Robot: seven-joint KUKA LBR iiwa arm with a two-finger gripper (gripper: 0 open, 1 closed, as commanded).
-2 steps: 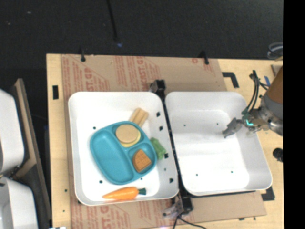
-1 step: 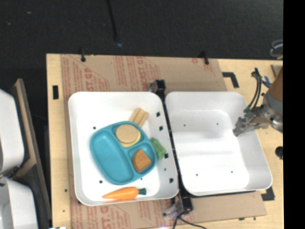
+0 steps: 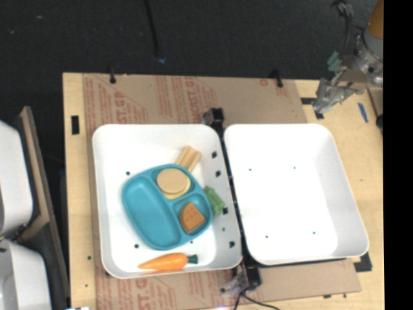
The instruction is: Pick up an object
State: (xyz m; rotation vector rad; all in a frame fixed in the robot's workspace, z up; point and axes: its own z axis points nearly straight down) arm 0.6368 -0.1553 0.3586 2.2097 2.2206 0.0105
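Note:
The left bin (image 3: 106,173) holds a blue divided plate (image 3: 150,213). A round tan biscuit (image 3: 174,181) and a brown waffle-like piece (image 3: 192,217) lie in the plate's compartments. A tan wooden block (image 3: 188,157) touches the plate's far edge, and a small green piece (image 3: 215,201) lies at its right side. An orange carrot (image 3: 169,261) rests near the bin's front wall. My gripper (image 3: 326,99) hangs at the top right, beyond the far right corner of the right bin (image 3: 290,192), well away from all the objects.
Both bins sit on a cardboard-covered bench (image 3: 161,95). A black clip (image 3: 213,116) stands between the bins at the back. Cables (image 3: 151,24) run across the dark floor behind the bench.

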